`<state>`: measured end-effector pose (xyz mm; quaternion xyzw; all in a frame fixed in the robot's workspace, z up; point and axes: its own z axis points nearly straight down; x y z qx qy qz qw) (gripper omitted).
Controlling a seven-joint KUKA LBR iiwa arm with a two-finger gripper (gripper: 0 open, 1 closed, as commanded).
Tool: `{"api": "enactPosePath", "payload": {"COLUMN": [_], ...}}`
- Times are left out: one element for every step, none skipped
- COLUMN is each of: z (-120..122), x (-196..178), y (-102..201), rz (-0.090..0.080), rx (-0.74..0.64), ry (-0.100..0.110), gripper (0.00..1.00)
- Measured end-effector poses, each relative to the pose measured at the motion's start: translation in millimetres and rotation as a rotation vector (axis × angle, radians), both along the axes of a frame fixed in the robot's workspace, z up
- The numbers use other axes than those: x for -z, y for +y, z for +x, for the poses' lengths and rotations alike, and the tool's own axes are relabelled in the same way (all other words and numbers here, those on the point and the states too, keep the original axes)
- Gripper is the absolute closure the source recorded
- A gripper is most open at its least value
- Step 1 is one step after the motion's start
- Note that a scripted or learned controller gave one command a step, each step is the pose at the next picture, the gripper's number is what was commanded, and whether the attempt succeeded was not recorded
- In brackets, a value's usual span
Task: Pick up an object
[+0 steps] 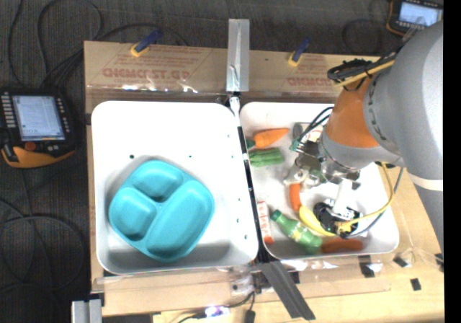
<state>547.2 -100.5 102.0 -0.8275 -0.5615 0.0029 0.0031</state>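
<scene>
Positioning for a grasp is seeming to be the step in hand in the camera view: the grey arm [421,98] is reaching in from the right, and its pincer [310,169] is hanging low over the middle of the right bin [385,239], just above a small orange carrot [294,196]. Whether the pincer is open or closed I am not managing to tell, and nothing is showing itself held in it. Candidates are lying all around: a larger carrot [272,137] and a green vegetable [265,158] near the bin's left wall, a yellow banana [308,218], a green bottle-shaped toy [295,231] and an orange-red piece [343,246] toward the front. The left bin [108,120] is carrying a teal divided plate [162,210]. The next move is likely calling for a straight drop onto one item, the small carrot being nearest, without catching its neighbours. Red lettering is running along the brown board [166,69] behind the bins, too faint and inverted to read; the pendant screen [32,116] is likewise too small to make out.
</scene>
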Motion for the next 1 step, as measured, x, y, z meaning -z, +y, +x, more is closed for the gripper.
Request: {"api": "enactPosePath", "payload": {"z": [44.1], "x": [-122.9], "y": [30.6], "rz": [-0.006], "rx": [0.023], "ry": [-0.006], "gripper": [1.0]}}
